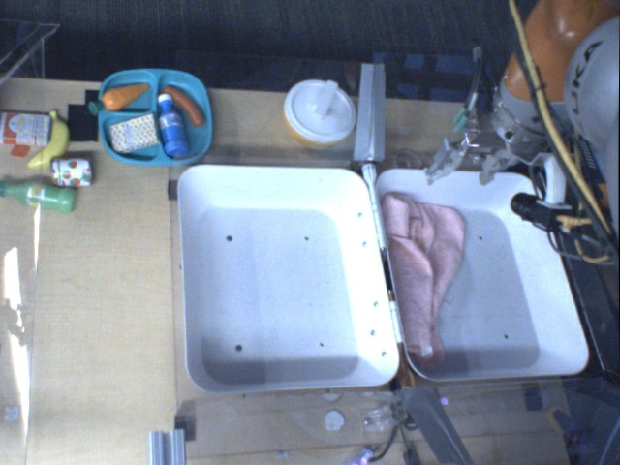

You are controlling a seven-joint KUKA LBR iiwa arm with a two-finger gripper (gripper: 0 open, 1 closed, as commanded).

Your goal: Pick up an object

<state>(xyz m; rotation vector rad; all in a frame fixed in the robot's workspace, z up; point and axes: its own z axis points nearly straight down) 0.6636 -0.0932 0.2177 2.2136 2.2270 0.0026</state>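
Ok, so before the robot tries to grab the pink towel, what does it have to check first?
1. Something to pick: a pink towel lies in the right bin. Ok.
2. Towel easy to reach: it sits bunched along the bin's left wall, close to the divider. Cannot tell if the fingers will fit there.
3. Gripper over the towel: it hangs above the bin's far edge, up and to the right of the towel. Not ok.
4. Gripper free: nothing between its fingers, which are spread apart. Ok.
5. Path clear: bare bin floor between gripper and towel. Ok.
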